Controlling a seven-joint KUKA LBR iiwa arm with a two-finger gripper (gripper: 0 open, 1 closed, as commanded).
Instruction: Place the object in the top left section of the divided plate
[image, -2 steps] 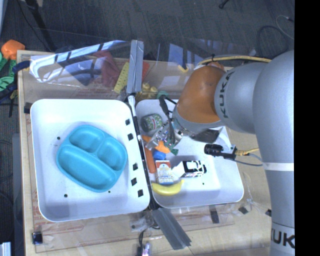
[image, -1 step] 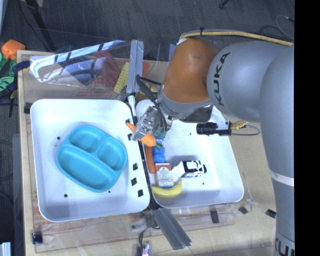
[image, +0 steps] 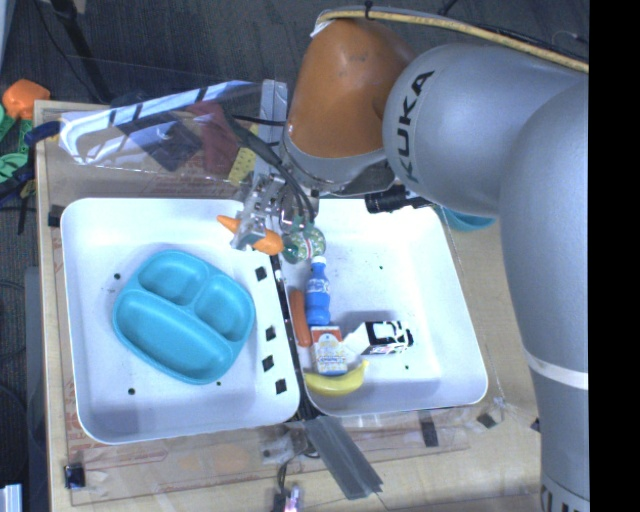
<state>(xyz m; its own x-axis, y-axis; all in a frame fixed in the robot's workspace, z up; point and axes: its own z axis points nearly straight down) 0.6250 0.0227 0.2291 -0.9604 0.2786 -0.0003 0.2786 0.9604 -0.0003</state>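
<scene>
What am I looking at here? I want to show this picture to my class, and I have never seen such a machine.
The picture comes from one camera fixed above a bench, looking down at a slant. The big grey and orange shape is a robot arm reaching in from the right. Its hand hangs over the rim between two shallow white bins. An orange toy carrot sits right at the hand; whether it is truly gripped is hard to tell. The left bin holds a blue divided plate. The right bin holds a small blue bottle, a little carton, a banana and a black and white object.
</scene>
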